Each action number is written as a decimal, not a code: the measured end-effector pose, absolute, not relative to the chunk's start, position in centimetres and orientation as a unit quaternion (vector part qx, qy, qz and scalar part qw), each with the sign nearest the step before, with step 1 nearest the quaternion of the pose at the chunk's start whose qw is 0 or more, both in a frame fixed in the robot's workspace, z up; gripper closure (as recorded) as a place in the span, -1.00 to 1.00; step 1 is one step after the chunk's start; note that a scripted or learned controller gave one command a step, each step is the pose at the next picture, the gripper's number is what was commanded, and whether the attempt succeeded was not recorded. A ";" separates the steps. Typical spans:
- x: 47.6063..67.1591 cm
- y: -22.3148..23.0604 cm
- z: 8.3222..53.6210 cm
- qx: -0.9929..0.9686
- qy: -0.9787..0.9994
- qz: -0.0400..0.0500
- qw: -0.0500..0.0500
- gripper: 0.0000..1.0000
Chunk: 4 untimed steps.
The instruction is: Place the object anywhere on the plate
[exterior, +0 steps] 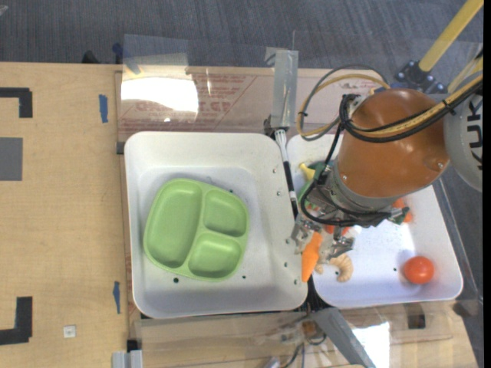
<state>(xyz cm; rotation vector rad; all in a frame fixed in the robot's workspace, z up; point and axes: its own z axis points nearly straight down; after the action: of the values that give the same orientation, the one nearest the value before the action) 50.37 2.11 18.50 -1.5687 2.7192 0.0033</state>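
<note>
Where the bench's front edge runs along the bottom, two shallow white bins side by side: left bin (146, 282), right bin (437, 282). Nearest in the right bin, a small tan curled piece (344, 267) on the floor, just beside an orange carrot-shaped toy (310, 256) standing tilted against the bin's left wall. Further right, well apart, a round red-orange tomato-like toy (418, 270) lying alone. Directly above the carrot and the tan piece, the two-finger gripper (328, 240), hanging low over them; fingers tangled with cables and shadow, so openness impossible to judge, and nothing plainly seen between them. Behind the gripper, the broad orange band of the arm (391, 144), covering much of the right bin, with yellow and black cables looping over it. Across in the left bin, a light green three-compartment plastic plate (196, 228), lying flat near the middle with nothing on it. Beyond both bins, clear plastic sheeting (199, 98) taped to the brown board.
</note>
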 end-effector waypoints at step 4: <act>55.7 17.0 27.5 -0.637 0.771 0.000 0.005 -1.00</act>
<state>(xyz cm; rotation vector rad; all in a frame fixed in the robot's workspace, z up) 55.74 17.04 27.46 -1.9947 2.4148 0.0013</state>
